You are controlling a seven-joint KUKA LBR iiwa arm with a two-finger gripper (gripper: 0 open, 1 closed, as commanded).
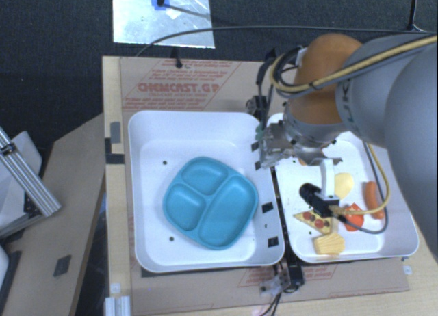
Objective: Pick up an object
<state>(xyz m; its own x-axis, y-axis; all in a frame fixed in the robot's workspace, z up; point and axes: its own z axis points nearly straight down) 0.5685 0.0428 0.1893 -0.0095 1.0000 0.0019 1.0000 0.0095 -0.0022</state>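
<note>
Hidden or cut off: the arm (387, 96) is coming in from 3 o'clock and is covering the far part of the right bin (405, 238). Its grey bulk is running off the frame edge. The gripper (267, 149) is hanging at the wall the two bins share, at about 9 o'clock of the right bin, below the orange band (321, 61). The wrist is masking the jaws, so open or closed cannot be told.

Task things: small pieces are lying in the near half of the right bin, apart from the gripper.
- A pizza slice (313, 219) is sitting toward 6 o'clock.
- A wavy yellow chip (330, 244) is lying just beside it, nearer the front wall.
- A red-orange piece (353, 217) is lying just right of the slice (shape hard to make out, a cable is crossing it).
- A pale yellow piece (344, 185) is sitting mid-bin.
- An orange stick (371, 195) is lying toward 3 o'clock.

Left bin (147, 171): a blue divided plate (211, 202) with three compartments is lying flat, slightly toward 5 o'clock.

Writing: the cardboard sheet (205, 79) under the bins is showing red print, "CHEMCAST GP", at 12 o'clock of the left bin. The smaller lines around it are too fine to read. A foil sheet (185, 14) is lying at 12 o'clock of the view, with a blue scrap (159, 2) on it.
</note>
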